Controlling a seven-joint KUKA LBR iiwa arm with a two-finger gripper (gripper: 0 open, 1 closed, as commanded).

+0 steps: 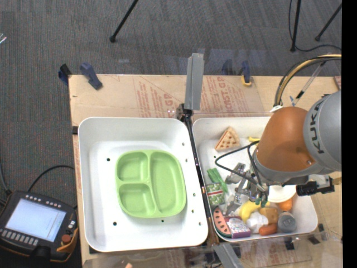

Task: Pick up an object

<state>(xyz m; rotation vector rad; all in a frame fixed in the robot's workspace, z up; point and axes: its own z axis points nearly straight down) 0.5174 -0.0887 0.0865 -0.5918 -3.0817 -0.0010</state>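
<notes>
Camera view has the gripper [244, 190] low in the right bin [203, 128], just above a heap of toy food along the near side: a yellow banana [247, 209], a watermelon slice [221, 221], a small box [239, 227]. Whether its fingers are parted or closed I cannot tell, and nothing looks lifted, so the pick seems undone. Readable writing: "KU" on the grey arm [329, 133], and reversed red print on the cardboard [156, 96].

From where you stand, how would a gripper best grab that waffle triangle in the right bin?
Judging by eye: come straight down on the waffle triangle, fingers closing across its two slanted edges near the middle. It lies flat and apart from the clutter, so its sides look free.
</notes>
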